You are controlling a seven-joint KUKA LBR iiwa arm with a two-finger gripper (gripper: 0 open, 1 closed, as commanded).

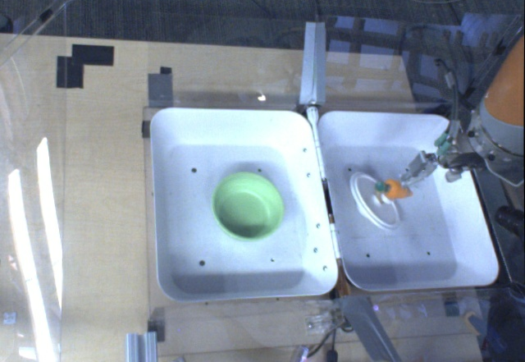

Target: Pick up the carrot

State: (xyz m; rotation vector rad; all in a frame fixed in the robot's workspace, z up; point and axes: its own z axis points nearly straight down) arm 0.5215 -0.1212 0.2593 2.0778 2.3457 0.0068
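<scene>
The bench point(98, 213) is seen from a single fixed camera above, angled downward at a slant, far enough for both white bins point(176, 188) to be framed side by side.

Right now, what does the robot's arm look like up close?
The arm is mostly grey, with a rounded orange band higher up near the wrist. It narrows into a slim metal gripper made of pale silver parts, with a small green-blue spot on its body. Dark cables run along beside it. The picture is too blurry for finer markings.
</scene>
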